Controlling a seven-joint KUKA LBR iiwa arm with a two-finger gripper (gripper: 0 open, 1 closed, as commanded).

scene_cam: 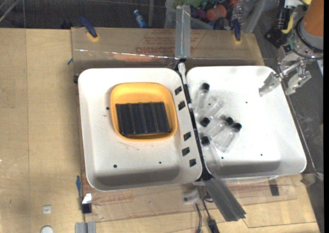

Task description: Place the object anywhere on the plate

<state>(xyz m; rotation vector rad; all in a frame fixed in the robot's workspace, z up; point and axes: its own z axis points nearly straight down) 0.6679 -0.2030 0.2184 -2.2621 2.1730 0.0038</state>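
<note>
Vials: clear black-capped plastic vials (216, 120) are lying by right white bin's (267, 139) left wall.
Plate: square orange plate (143, 110) is carrying a black ribbed slab (142, 119).
Gripper: metal two-finger gripper (281, 80) is hovering at right bin's far corner, fingers spread, gripping nothing.

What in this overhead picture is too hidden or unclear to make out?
- Gripper: small and blurred at the right bin's far corner; its finger state is unreadable.
- Arm: cut off by the picture's right edge.
- Clear vials: overlapping and transparent, so an exact count is uncertain.
- Dark ridged insert on the plate: its material is unclear.

Orange plate (119, 93), white bins (97, 124)
</note>
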